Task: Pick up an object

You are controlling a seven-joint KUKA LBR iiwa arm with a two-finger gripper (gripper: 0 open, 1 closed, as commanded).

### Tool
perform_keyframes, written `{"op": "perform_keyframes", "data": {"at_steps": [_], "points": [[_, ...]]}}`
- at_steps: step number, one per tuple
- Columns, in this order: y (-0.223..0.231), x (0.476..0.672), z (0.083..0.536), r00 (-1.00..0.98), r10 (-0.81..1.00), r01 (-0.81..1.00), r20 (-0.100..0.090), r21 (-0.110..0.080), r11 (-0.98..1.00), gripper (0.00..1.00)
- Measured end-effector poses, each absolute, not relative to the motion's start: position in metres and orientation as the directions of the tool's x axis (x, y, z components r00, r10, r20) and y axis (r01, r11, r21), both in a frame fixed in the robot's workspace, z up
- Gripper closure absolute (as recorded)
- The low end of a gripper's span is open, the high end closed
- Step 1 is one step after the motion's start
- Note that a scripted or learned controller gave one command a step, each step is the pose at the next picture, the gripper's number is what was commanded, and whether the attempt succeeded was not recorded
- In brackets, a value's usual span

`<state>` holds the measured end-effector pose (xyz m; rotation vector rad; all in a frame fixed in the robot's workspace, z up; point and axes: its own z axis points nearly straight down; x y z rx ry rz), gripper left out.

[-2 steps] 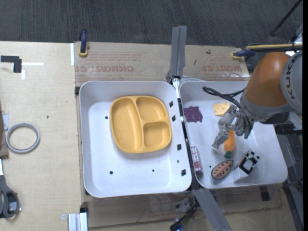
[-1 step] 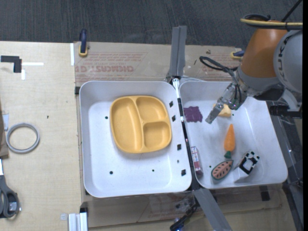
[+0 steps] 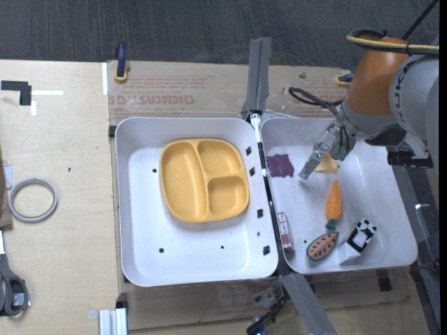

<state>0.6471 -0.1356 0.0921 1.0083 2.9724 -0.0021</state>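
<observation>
My gripper hangs low over the back middle of the right bin, reaching in from the right under the arm's orange band. A pale yellow wedge lies right against the gripper's near side, partly hidden by it; I cannot tell if it is held. A purple piece lies to the left of the gripper. An orange carrot lies in front of it. Nearer the front edge are a watermelon slice and a black-and-white toy.
The left bin holds a yellow divided plate. A small red-and-white tube lies along the right bin's left wall. On the bench at the left sit a grey tape ring and scissors.
</observation>
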Motion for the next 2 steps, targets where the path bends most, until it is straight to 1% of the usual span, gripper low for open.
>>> {"op": "perform_keyframes", "data": {"at_steps": [1,2], "points": [[-0.164,0.634,0.157,-0.166,0.986,0.986,-0.003,0.001,0.166,0.0],[-0.153,0.595,0.092,-0.244,0.97,0.97,-0.001,-0.001,0.244,0.0]]}}
